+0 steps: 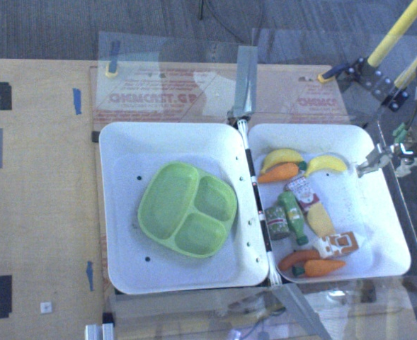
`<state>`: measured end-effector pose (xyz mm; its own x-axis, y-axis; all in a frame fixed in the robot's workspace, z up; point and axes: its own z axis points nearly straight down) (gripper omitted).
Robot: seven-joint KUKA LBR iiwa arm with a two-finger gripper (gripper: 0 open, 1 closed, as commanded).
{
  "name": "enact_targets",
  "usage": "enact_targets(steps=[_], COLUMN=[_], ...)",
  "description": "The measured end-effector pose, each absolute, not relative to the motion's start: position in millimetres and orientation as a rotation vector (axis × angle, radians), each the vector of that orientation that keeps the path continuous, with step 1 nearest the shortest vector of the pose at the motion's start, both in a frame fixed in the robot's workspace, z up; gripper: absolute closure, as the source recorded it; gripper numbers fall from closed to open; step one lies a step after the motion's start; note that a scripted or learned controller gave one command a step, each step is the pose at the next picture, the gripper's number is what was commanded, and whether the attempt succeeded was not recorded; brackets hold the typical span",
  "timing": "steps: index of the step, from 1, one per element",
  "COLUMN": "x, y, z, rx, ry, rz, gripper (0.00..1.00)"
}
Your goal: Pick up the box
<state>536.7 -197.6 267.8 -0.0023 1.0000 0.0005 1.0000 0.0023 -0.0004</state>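
Note:
A small white and orange box (339, 244) lies in the right bin (385, 218) near its front right, just above an orange carrot (323, 266). A dark green box-like pack (277, 222) lies at the bin's left side beside a green bottle (292, 215). A red and white packet (300, 188) rests in the middle. My gripper (381, 160) hangs over the bin's right rim at the back, well away from the white and orange box, with nothing seen in it.
The right bin also holds two yellow bananas (282, 157) (327, 163), another carrot (279, 173) and a pale yellow item (320, 219). The left bin (123, 154) holds a green divided plate (187, 209). A yellow pole (399, 25) stands at the back right.

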Motion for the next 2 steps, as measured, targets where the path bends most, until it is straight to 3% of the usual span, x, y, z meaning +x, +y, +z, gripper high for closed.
enact_targets(steps=[1, 2], x=[505.7, 556.3], y=[-184.8, -153.9], z=[243.1, 164.7], rx=[-2.274, -2.255], ry=[-2.166, -2.184], rz=[0.0, 0.001], gripper=[0.0, 0.0])
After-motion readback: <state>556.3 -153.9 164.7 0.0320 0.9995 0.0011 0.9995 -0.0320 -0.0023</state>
